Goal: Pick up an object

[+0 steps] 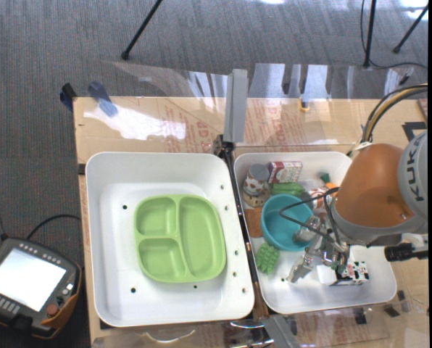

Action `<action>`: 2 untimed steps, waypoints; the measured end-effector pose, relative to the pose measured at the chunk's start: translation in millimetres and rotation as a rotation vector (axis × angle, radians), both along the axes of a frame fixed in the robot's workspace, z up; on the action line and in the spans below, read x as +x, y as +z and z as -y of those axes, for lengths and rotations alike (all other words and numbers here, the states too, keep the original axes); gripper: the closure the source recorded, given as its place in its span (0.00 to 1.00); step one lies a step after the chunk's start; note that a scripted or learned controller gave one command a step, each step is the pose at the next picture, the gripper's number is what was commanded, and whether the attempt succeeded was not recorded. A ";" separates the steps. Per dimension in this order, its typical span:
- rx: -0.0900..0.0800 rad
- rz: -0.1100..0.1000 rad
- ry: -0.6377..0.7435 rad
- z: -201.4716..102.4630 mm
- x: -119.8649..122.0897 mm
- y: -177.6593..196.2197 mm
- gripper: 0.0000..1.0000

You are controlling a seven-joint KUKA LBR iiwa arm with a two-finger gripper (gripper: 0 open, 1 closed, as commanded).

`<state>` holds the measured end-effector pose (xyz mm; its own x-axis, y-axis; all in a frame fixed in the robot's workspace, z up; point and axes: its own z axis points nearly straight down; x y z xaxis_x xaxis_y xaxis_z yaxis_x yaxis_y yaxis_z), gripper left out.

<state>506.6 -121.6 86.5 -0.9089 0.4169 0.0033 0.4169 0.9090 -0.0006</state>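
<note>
1. While I hang low over the right bin (372,296), my gripper (312,258) sits just right of the teal bowl (283,223); whether my jaws are open or closed, I cannot tell.
2. Step, as I judge it: approach, nothing lifted. Candidates lie close: bowl, green toy (267,257), cow-patterned carton (354,272).
3. Next: settle on one target and centre over it.
4. My wrist hides the bin's right part; the far-end clutter is hard to identify.
5. The left bin (107,194) holds a green divided plate (180,238).
</note>
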 end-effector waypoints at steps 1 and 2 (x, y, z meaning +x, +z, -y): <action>0.000 0.005 -0.118 -38.9 57.4 1.5 0.00; -0.003 0.002 -0.224 65.1 -7.8 0.5 0.00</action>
